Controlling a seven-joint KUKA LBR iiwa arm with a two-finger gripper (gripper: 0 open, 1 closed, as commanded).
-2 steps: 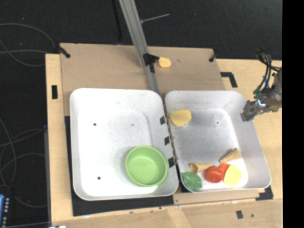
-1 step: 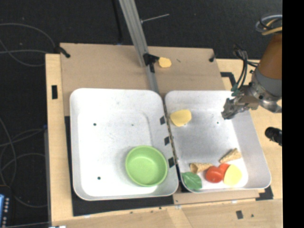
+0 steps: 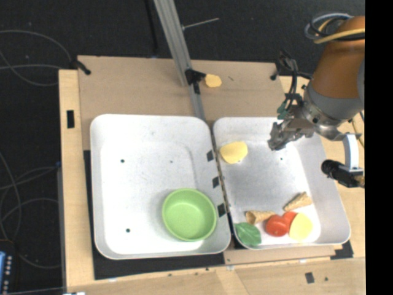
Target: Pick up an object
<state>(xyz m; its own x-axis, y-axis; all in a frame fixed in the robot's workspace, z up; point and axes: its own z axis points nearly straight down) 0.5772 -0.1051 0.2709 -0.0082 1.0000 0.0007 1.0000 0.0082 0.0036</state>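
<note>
Yellow lump [image 3: 234, 152] left of hand [image 3: 277, 139]

Looks like a robotics lab or test cell: plain plywood bench [image 3: 153, 85] on dark carpet, loose cables [image 3: 24, 54] trailing off the bench's left edge, aluminium strut [image 3: 175, 35] clamped at the far edge, two white bins [image 3: 110, 140] set side by side, toy food [image 3: 288, 225] heaped in the right bin's near corner.

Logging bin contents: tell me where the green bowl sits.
The green bowl sits in the left bin, at its near right corner, beside the divider between the bins.
</note>
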